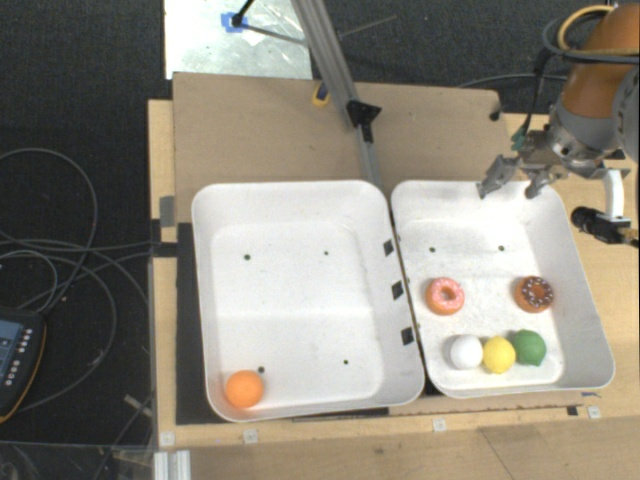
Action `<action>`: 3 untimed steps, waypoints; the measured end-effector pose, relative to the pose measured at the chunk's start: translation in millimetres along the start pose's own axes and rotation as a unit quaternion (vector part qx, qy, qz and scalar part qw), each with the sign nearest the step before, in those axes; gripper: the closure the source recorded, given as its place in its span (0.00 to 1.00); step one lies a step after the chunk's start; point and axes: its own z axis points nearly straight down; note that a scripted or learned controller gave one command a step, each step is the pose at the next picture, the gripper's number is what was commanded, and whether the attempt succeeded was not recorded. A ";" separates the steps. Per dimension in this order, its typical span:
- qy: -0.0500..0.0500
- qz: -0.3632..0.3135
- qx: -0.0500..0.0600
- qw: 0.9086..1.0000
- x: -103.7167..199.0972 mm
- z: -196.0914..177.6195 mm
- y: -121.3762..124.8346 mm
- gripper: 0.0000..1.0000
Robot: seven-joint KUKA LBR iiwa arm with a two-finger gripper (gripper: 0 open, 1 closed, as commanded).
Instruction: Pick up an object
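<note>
Five items right bin (575,258), one orange ball (244,389) left

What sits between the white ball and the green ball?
In the camera view, a yellow ball sits between the white ball and the green ball, touching or nearly touching both.
</note>
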 end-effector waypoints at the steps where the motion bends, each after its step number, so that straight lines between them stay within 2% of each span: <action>1: 0.000 0.002 0.001 1.000 -2.1 61.1 -5.1 0.00; 2: 0.000 0.001 0.000 1.000 -1.7 84.4 -4.5 0.00; 3: -0.001 -0.001 -0.003 1.000 -2.0 70.7 -2.7 1.00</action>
